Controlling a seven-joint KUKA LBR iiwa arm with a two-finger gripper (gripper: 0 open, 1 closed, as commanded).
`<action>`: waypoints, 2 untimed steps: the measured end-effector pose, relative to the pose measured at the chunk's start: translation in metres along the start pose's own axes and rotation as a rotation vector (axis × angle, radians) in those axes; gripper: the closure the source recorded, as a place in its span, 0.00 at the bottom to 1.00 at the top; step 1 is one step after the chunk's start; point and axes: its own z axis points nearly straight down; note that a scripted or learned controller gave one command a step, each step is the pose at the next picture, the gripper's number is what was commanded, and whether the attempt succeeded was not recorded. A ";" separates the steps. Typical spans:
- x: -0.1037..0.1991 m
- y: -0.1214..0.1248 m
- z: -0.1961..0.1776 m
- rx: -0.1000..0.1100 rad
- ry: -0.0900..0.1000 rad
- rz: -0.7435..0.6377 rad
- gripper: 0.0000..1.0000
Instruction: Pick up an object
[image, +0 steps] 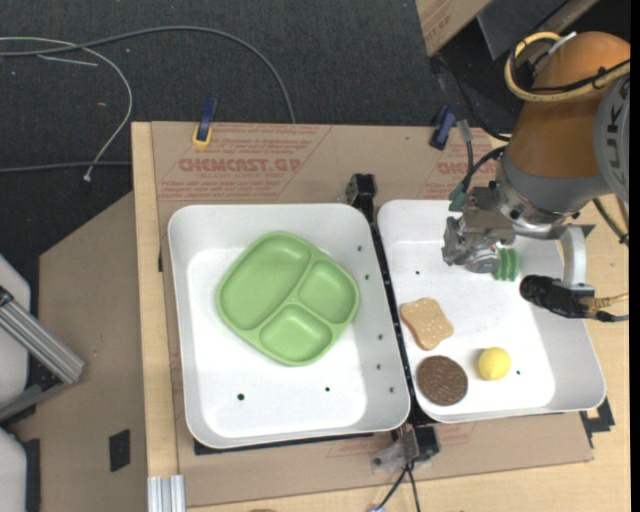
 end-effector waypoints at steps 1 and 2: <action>0.051 0.006 0.018 0.001 0.000 0.000 1.00; 0.100 0.000 0.021 0.000 0.000 -0.001 1.00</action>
